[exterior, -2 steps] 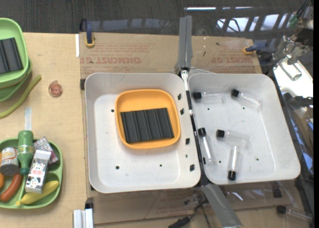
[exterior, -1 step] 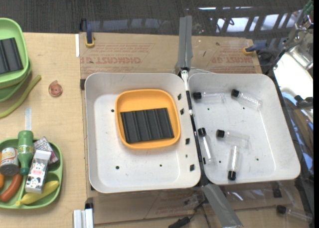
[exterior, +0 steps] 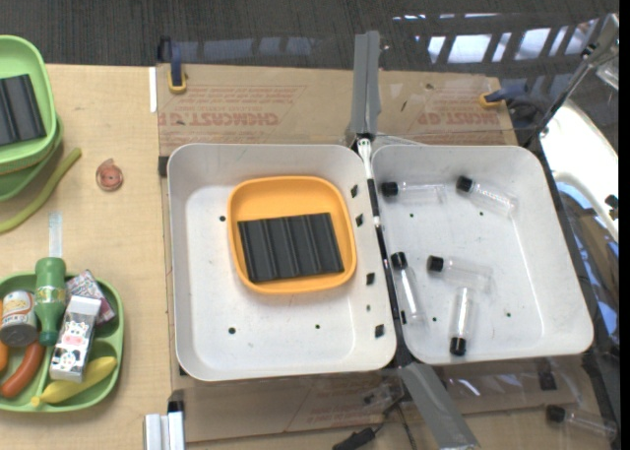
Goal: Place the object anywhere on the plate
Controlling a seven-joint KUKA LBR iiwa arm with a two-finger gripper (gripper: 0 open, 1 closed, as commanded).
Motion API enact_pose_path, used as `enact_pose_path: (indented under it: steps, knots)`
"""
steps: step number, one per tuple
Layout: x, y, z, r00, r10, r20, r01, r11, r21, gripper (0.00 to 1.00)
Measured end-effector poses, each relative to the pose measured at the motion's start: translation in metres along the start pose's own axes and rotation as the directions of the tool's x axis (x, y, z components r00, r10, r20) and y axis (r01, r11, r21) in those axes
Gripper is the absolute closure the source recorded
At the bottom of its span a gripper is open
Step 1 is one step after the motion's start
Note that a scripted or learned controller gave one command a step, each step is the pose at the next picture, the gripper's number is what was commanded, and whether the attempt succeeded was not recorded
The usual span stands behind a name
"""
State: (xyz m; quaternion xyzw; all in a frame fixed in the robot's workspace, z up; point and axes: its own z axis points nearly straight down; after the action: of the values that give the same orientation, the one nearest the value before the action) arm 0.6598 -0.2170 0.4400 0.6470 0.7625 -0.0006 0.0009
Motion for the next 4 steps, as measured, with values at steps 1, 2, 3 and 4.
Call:
enact_pose_path:
  steps: [1,2,3,4]
  knots:
    - [-0.005,-0.001,-0.001,0.942,-0.336,0.000,0.336,0.942,-0.001,1.00]
    - [-0.005,-0.001,-0.001,0.742,-0.670,-0.001,0.670,0.742,-0.002,1.00]
    - [0.014,-0.116,-0.002,0.696,-0.718,0.000,0.718,0.696,-0.002,1.00]
    - [0.003,-0.047,-0.001,0.460,-0.888,0.002,0.888,0.460,-0.002,1.00]
